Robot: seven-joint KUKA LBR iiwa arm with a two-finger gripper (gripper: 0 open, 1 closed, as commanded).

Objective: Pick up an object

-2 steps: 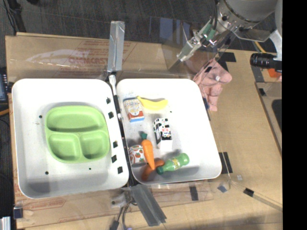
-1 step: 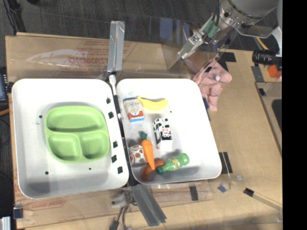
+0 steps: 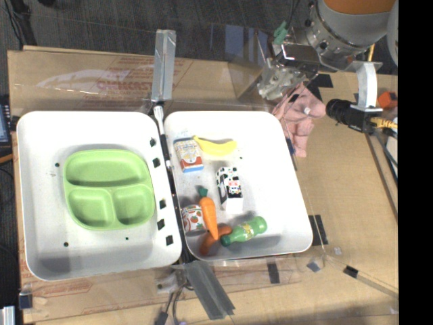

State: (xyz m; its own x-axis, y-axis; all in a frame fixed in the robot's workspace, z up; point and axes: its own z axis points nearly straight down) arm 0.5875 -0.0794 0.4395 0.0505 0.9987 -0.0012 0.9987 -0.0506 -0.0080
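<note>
The brown tabletop [image 3: 352, 202] carries two white bins. My fingers [image 3: 279, 80] hang above the right bin's [image 3: 287, 181] far corner — open or closed, I cannot tell. Below lie a carrot [image 3: 210, 214], banana [image 3: 216, 146] and green bottle [image 3: 245, 231] — the left bin [image 3: 34, 181] holds a green tray [image 3: 108, 188].

Right bin [image 3: 287, 181]: right half open; milk carton [image 3: 189, 154], banana [image 3: 216, 146], cow-print box [image 3: 230, 181], carrot [image 3: 210, 215], green bottle [image 3: 245, 230] crowd left and front. Left bin [image 3: 34, 181]: green divided tray [image 3: 108, 188] fills the centre.
</note>
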